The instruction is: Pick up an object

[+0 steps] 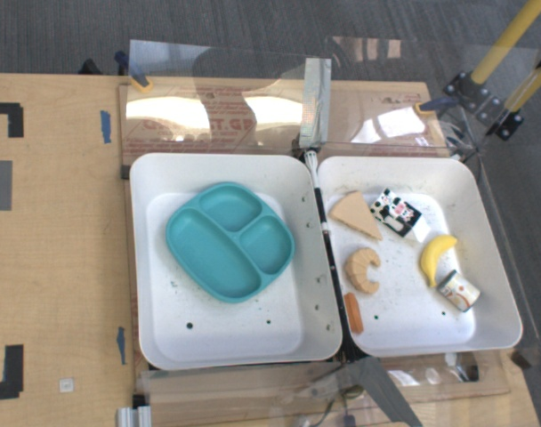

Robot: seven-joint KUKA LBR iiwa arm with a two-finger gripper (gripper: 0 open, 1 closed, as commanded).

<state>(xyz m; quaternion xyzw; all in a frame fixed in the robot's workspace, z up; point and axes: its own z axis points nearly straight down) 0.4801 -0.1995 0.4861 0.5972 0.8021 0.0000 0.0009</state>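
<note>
From my feed I see a counter topped with brown cardboard filling the left and middle of the frame, black tape marks along its left edge, and grey carpet across the top. A yellow pole on a black clamp slants in at the upper right. Clear plastic panels stand behind two white bins. The left bin, centre frame, holds a teal divided plate lying flat. The right bin holds the things to pick: a tan wedge near its upper left, a black-and-white toy just right of it, a croissant below, an orange stick near the bottom edge, and a banana touching a small cup at right. As for the claw, I cannot tell its state.
</note>
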